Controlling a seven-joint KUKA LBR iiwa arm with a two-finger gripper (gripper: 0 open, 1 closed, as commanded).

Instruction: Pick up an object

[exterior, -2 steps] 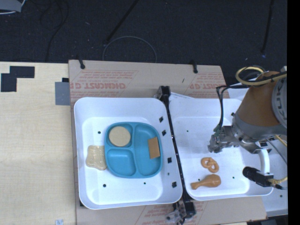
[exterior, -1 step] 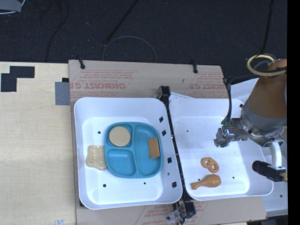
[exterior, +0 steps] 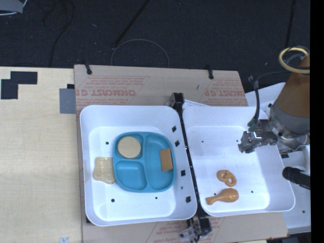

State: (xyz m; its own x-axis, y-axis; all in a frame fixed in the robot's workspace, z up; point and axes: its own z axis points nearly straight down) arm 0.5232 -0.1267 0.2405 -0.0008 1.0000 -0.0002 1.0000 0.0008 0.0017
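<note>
One pretzel and one drumstick lay near the right bin's front edge. The fingers hovered near its back right corner; their opening was unclear. The left bin held one blue tray.

Both white bins present as smooth moulded plastic with a soft sheen, seated on a matt brown cardboard sheet printed in red. Inside the left bin, the blue divided tray appears smooth, semi-gloss plastic. The pretzel and drumstick in the right bin look like glossy tan plastic.
</note>
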